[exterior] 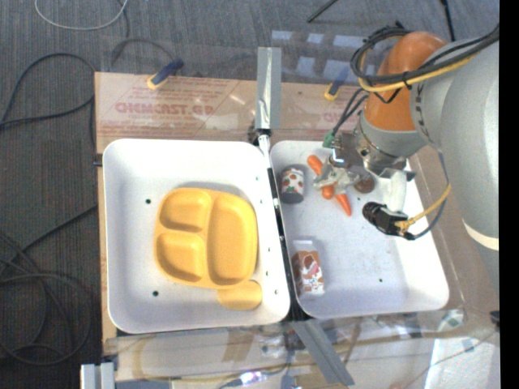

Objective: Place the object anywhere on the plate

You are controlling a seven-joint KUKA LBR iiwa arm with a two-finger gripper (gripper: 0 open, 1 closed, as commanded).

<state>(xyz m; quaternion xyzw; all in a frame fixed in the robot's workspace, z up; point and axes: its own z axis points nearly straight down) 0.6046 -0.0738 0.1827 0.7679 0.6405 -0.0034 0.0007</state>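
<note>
right bin (422, 282) mostly bare, gripper (339, 177) grip unclear over carrots (344, 201), plate (208, 236) left

The gripper (336, 174) sits low among the orange carrot pieces (334, 186), and its fingers merge with them, so their spread cannot be read. The wrist hides part of the right bin (422, 286) behind it. The arm (474, 104) is cut off at the right edge. The pattern on the small can (308, 271) is too small to read.
</note>
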